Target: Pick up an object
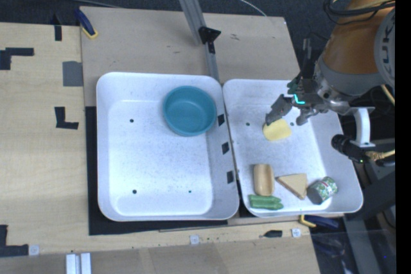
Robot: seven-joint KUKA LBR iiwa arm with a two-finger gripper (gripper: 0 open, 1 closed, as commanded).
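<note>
In the right bin [334, 157], the end effector [290, 117] hangs with its fingers spread apart, gripping nothing. The yellow object [277, 131] lies on the bin floor just below the fingertips, well apart from the bread-like pieces [263, 178] nearer the bin's front.

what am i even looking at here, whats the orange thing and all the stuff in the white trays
This is one picture from a camera fixed above a workbench, looking down at a slant. The orange and grey shape at the right is a robot arm; its job is to pick up an object. At its end is a two-finger gripper, spread open just above a pale yellow piece in the right bin, with nothing held between its fingers. Lower in that bin lie a tan roll, a green pod-like item, a wedge like a sandwich half and a small crumpled shiny object. The left bin holds a blue bowl.
</note>
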